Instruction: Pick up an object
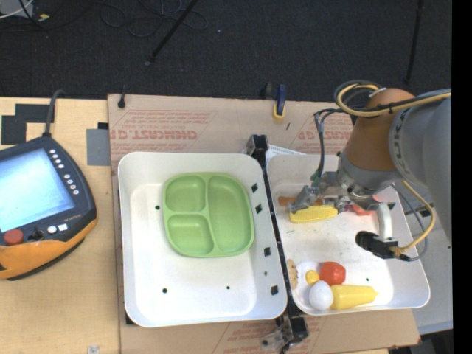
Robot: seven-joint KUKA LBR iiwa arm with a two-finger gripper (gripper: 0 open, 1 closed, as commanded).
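the gripper [318, 196] sits low over the yellow corn [313, 214], which lies just beneath its tips; finger spread unclear; the rounded cob could roll away if pinched off-centre

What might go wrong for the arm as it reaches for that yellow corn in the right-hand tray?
The gripper sits at one end of the yellow corn, so the corn might tip or slide away. It also lies near the divider between the bins, leaving little room. The toys crowded in the front corner could roll if the bin is bumped.
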